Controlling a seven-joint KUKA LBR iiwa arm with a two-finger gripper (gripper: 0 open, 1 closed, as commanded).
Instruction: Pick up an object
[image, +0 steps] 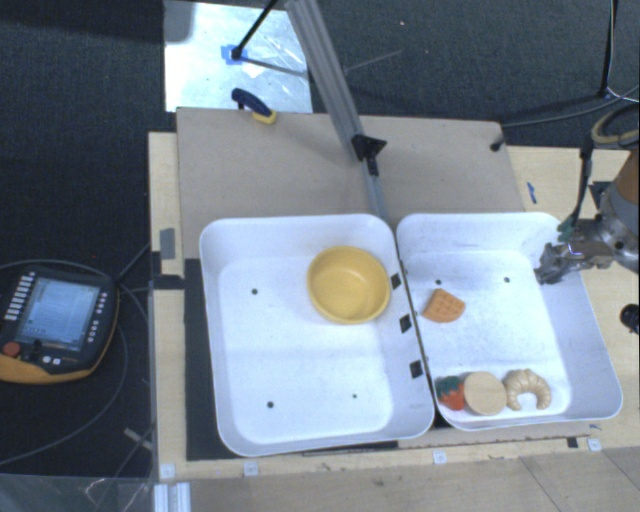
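Observation:
The right bin (560, 330) holds an orange wedge-shaped piece (443, 306) near its left wall. Along its front wall lie a red and green item (451, 392), a round tan disc (484, 393) and a croissant (527, 388). A yellow bowl (348, 284) stands upright in the left bin (240, 400), near its back right corner. My gripper (552, 266) hangs over the right bin's back right part, reaching in from the right edge, well apart from all the objects. Nothing shows between its fingers.
A teach pendant (50, 322) lies on the floor at the left. A slanted metal pole (335, 85) with a black clamp crosses the brown board behind the bins. Cables run at the top right, and a blue and yellow clamp (252, 104) sits at the board's back edge.

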